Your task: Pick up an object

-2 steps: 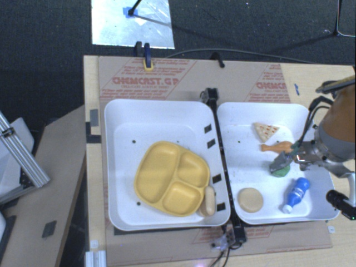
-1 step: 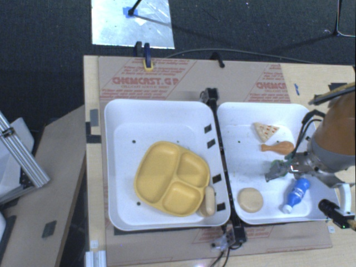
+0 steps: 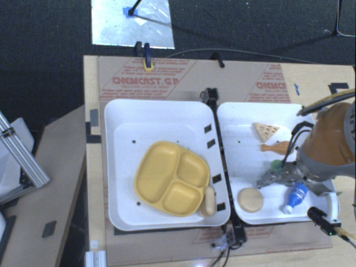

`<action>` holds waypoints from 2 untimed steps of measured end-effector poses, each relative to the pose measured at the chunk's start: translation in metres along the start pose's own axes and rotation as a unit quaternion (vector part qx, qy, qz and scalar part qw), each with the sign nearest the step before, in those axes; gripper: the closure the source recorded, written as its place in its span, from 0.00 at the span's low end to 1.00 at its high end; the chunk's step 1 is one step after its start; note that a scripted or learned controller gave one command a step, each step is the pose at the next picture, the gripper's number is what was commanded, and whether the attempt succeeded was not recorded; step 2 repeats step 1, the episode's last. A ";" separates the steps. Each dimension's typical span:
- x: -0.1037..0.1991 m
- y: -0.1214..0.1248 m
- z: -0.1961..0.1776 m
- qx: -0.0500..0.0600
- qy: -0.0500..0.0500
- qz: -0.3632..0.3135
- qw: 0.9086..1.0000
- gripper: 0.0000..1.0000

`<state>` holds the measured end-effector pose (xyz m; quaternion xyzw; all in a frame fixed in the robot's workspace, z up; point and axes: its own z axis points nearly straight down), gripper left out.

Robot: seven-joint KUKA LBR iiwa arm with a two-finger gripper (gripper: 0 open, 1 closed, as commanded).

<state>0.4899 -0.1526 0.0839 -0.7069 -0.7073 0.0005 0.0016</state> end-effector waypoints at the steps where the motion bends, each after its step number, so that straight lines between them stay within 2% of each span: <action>1: 0.000 0.002 -0.013 -0.003 -0.001 -0.001 1.000 1.00; 2: 0.000 0.002 -0.013 -0.003 -0.001 -0.001 1.000 1.00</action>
